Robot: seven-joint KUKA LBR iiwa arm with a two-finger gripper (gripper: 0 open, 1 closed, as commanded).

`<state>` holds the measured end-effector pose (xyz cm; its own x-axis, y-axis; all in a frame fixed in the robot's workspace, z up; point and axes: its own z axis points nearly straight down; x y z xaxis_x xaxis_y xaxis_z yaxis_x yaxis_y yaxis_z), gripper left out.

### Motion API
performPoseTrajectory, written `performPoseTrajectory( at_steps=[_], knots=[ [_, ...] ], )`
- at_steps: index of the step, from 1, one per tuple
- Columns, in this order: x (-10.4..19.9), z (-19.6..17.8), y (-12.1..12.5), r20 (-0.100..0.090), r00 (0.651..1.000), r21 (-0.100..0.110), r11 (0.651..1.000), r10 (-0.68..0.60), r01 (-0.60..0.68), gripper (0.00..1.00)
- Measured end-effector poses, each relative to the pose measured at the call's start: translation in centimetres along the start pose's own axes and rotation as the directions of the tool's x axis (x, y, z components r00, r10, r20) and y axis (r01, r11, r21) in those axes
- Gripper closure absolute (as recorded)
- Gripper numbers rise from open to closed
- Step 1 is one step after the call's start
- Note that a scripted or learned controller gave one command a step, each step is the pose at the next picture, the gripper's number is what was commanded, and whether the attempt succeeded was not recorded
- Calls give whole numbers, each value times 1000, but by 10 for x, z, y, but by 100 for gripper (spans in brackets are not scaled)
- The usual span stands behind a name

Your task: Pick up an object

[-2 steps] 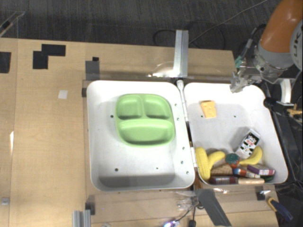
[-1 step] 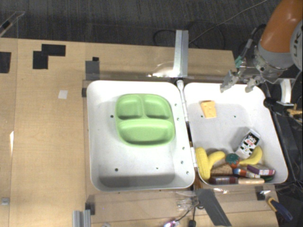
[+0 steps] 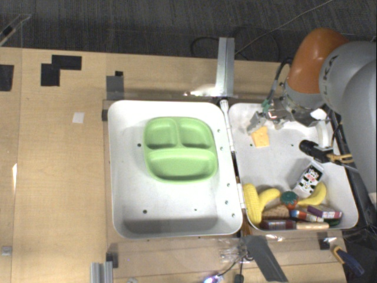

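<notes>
jaws (image 3: pixel 263 118) are seen low at the rear of the right white bin (image 3: pixel 351 205), just above a small orange square block (image 3: pixel 260 137); open or closed can't be told. nothing is seen held. green divided plastic tray (image 3: pixel 179 147) lies in left white bin (image 3: pixel 126 175).

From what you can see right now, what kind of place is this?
Probably a robotics lab set up for bin-picking trials: two white bins fixed on a wooden bench, a grey arm, and toy food such as a corn cob heaped in the right bin.
</notes>
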<state>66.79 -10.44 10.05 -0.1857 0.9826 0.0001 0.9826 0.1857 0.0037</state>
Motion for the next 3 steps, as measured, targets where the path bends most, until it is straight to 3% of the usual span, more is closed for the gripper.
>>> performPoseTrajectory(
  at_steps=[1,2,3],
  knots=[
    [-6,12,-4,2,999,-6,999,-50,50,0],
    [-5,0,-1,3,999,-13,999,-51,51,100],
    [47,-85,2,1,999,-3,999,47,-47,100]
  ],
)
